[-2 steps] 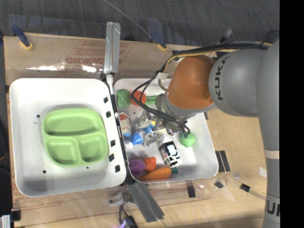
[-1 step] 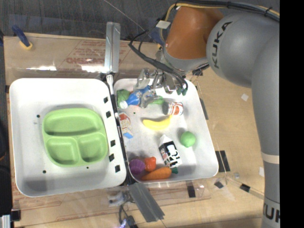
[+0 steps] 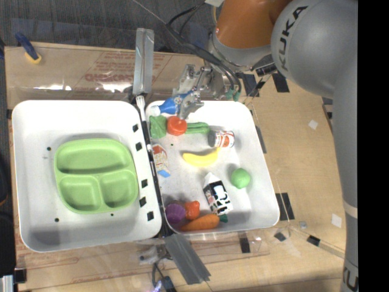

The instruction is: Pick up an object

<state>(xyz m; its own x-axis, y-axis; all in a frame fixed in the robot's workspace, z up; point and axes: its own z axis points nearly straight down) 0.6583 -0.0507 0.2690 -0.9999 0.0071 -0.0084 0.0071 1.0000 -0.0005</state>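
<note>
At the bottom of the frame the right bin (image 3: pixel 265 190) held, along its near edge, an orange carrot (image 3: pixel 200 223) lying flat, a purple fruit (image 3: pixel 175 212) just left of it and a small red-orange piece (image 3: pixel 192 208) touching both; a black-and-white carton (image 3: pixel 217 196) stood tilted just right of these; a green ball (image 3: pixel 240 178) sat near the carton, toward the bin's right wall. Further up, about mid-bin, a yellow banana (image 3: pixel 202 157) lay curved; above it a small can (image 3: pixel 223 139) lay on its side; near the left wall were a red-and-white scrap (image 3: pixel 158 156) and a small blue piece (image 3: pixel 164 173). In the left bin (image 3: pixel 30 139), filling the left half of the frame, a green divided tray (image 3: pixel 95 175) lay flat, apart from every wall. At the far end of the right bin a green object (image 3: pixel 159 126) lay beside an orange round piece (image 3: pixel 177 126), a long green vegetable (image 3: pixel 196 126) stretching right from it; a white-and-blue bottle (image 3: pixel 161 108) lay in the far left corner. The claw (image 3: pixel 189 102) hung over that far corner, just above the orange round piece and the bottle; whether its fingers were apart or together I could not tell, and nothing could be seen held between them. The arm (image 3: pixel 310 35) filled the upper right of the frame over the worktop (image 3: pixel 304 157).
</note>
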